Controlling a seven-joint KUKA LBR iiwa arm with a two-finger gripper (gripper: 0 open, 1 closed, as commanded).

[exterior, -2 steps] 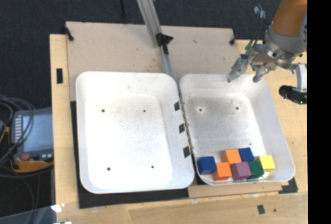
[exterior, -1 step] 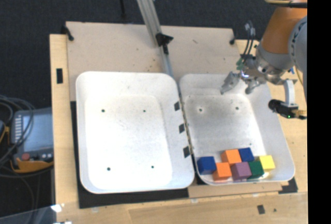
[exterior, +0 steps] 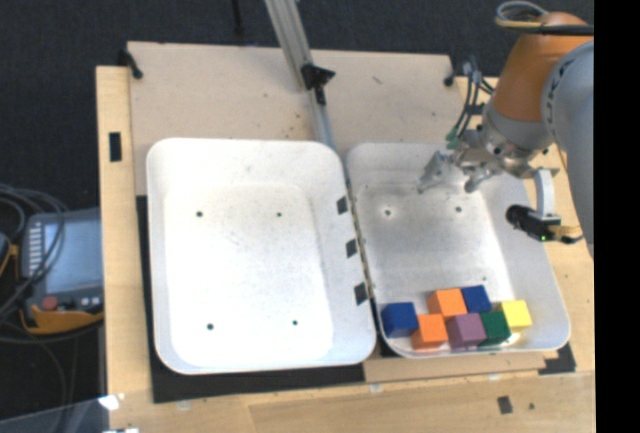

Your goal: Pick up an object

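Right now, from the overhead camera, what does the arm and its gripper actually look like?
The arm is grey with a broad orange band above the wrist, rounded and thick. Thin cables, some greenish, run down beside the wrist. The two-finger gripper is pale grey metal with slim fingers. A small black fitting with a tiny green light sits beside it, over the right white bin.

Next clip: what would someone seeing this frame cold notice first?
Probably the cluster of coloured blocks packed into the near corner of the right bin: blue, orange, purple, green and yellow, touching one another. Next, the grey arm with its orange band reaching in from the right, its gripper open over the far end of that same bin, well away from the blocks and holding nothing.
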